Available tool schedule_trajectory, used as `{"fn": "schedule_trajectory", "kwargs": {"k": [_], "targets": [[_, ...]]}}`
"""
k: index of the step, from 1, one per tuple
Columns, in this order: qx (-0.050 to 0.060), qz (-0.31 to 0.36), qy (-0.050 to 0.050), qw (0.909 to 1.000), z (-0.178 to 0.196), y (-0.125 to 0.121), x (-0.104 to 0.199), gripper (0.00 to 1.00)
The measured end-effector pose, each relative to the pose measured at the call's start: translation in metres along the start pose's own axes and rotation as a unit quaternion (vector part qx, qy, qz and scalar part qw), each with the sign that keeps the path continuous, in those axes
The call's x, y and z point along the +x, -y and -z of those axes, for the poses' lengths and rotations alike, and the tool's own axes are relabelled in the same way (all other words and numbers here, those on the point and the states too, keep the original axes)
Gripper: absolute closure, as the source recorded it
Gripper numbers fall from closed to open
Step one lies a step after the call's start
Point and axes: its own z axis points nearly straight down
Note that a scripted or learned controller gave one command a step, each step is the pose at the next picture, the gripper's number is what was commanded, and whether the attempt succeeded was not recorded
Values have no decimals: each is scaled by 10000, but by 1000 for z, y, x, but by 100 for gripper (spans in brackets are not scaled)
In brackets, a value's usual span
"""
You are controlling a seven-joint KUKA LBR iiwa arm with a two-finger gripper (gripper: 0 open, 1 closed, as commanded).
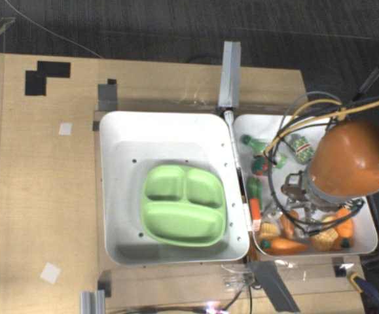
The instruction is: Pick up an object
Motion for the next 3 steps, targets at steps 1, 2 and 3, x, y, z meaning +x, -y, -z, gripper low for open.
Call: {"fn": "schedule_trajectory", "kwargs": {"k": [1, 2, 3], "targets": [[-2, 908, 34, 9959, 0, 1, 2, 0], [-1, 776, -7, 9970, 0, -1, -2, 0], [-19, 547, -6, 9985, 0, -1, 0, 0]]}}
